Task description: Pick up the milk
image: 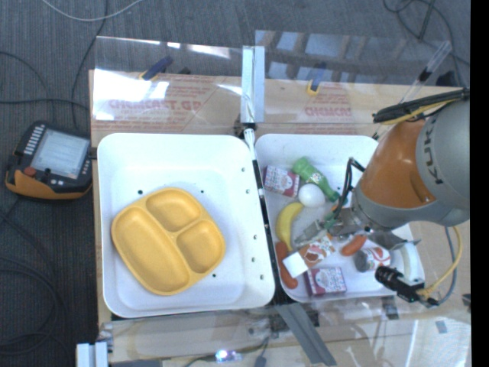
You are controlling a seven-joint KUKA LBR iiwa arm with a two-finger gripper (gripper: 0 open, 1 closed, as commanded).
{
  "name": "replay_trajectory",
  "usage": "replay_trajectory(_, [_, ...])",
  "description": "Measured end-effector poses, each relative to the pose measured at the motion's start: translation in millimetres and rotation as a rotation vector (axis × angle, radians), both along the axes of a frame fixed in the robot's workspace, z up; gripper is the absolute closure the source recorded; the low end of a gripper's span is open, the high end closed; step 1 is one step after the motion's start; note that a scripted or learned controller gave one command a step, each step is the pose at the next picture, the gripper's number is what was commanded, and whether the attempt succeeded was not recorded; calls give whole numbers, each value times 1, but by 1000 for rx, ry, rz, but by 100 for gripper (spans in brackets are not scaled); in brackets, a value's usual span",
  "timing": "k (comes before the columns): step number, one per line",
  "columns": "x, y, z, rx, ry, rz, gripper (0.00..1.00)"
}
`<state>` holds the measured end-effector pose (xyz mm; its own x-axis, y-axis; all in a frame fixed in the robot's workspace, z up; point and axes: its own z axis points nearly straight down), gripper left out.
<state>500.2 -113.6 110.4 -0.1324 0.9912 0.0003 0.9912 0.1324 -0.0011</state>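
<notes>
The end effector (pixel 330 228) is lowered into the crowded right bin (pixel 269 147); whether it is spread or pressed together cannot be told. A milk carton (pixel 325 280) lies by the near wall. The banana (pixel 288 222) or egg (pixel 310 195) could be grabbed instead.

We see two small cartons that could be the milk, both in the right bin (pixel 263 205). One milk carton (pixel 280 180) lies flat near the bin's left wall, toward the far edge; it is maroon with a pale printed face turned up. The second carton (pixel 325 280) lies flat by the bin's near edge, left of the middle, also maroon with a lighter patch on its upper face. We cannot read either label.
</notes>
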Motion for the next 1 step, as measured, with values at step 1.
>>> replay_trajectory(1, [-9, 6, -20, -8, -26, -15, 0])
